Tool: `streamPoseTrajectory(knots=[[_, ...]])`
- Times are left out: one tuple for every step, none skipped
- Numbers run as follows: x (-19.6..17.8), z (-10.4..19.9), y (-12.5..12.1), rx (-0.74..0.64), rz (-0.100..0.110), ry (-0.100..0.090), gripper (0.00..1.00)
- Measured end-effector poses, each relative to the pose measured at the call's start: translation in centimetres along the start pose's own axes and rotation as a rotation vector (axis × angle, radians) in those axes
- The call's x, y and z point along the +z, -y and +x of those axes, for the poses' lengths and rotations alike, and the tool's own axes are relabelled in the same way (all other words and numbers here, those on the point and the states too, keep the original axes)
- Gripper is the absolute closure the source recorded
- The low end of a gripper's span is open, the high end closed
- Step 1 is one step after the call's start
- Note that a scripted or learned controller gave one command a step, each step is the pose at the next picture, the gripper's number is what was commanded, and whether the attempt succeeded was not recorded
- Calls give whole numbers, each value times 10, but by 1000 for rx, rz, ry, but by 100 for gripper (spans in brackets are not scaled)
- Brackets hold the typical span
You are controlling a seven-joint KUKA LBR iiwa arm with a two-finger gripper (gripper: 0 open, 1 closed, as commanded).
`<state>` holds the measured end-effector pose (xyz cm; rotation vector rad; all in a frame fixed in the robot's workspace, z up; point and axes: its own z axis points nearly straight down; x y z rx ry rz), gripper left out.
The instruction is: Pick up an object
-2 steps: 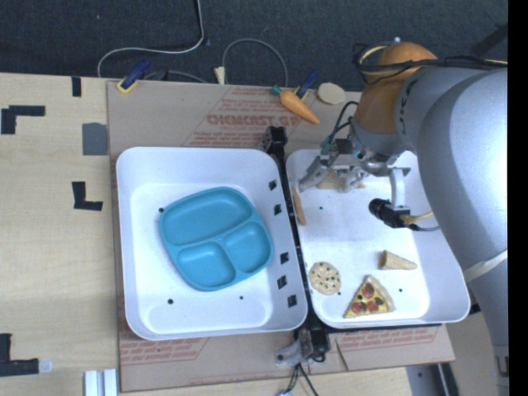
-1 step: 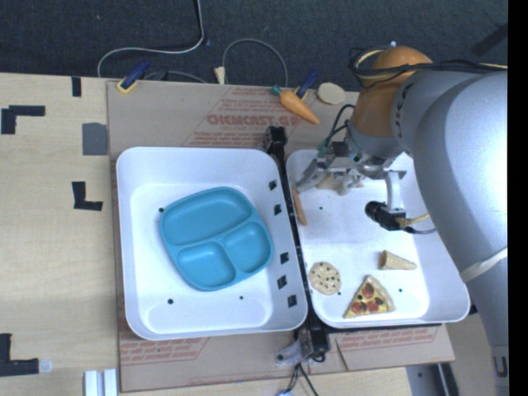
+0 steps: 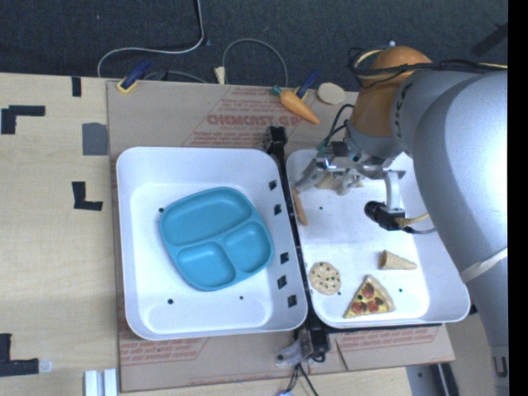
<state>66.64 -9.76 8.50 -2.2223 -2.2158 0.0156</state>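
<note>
your gripper (image 3: pixel 337 174) low over right white bin (image 3: pixel 437 304) far corner, above tan piece (image 3: pixel 332 181); finger spread unclear. toy pizza slice (image 3: pixel 369 297), cookie (image 3: pixel 325 277) near front, reachable.

floor: dark carpet (image 3: pixel 99 15) | bench: pale wood (image 3: pixel 49 246) | liner: cardboard sheet (image 3: pixel 239 118)

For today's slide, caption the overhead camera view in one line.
Arm's gripper low in right bin near cookie and pizza slice; blue tray left.
</note>
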Motion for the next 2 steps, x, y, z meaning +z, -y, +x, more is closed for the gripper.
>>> streamPoseTrajectory(knots=[[-10, 0, 0, -1, 0, 1, 100], [-10, 0, 0, -1, 1, 1, 0]])
